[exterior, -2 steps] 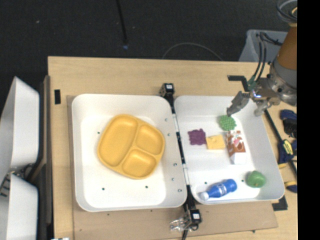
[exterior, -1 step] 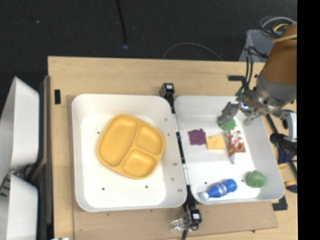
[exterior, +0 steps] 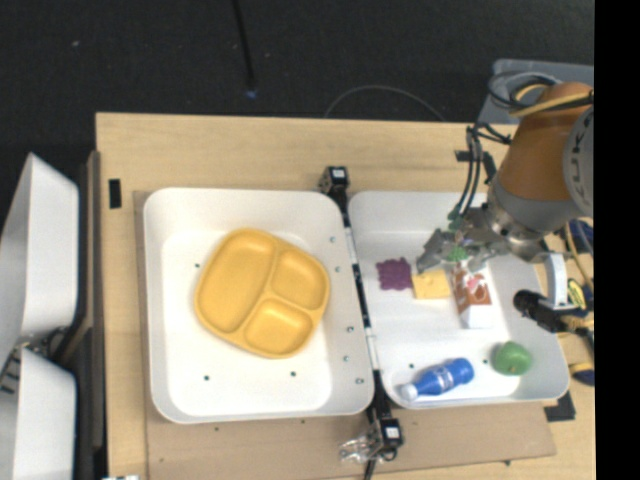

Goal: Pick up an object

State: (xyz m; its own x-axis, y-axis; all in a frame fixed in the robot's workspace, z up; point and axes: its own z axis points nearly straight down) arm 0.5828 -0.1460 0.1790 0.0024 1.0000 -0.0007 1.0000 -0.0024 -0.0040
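In the right bin (exterior: 395, 343) lie a purple piece (exterior: 394, 274), a yellow block (exterior: 432, 286), a red-and-white packet (exterior: 473, 295), a blue bottle (exterior: 442, 377) on its side near the front wall, and a green ball (exterior: 512, 359) in the front right corner. My gripper (exterior: 452, 251) hangs over the bin's middle, just above the yellow block and the top of the packet. Nothing shows between its fingers.
The left bin (exterior: 170, 368) holds a yellow divided plate (exterior: 262, 292) with three compartments. A small black clamp (exterior: 333, 179) sits at the back where the two bins meet, another (exterior: 381, 433) at the front. White boxes stand off the bench's left side.
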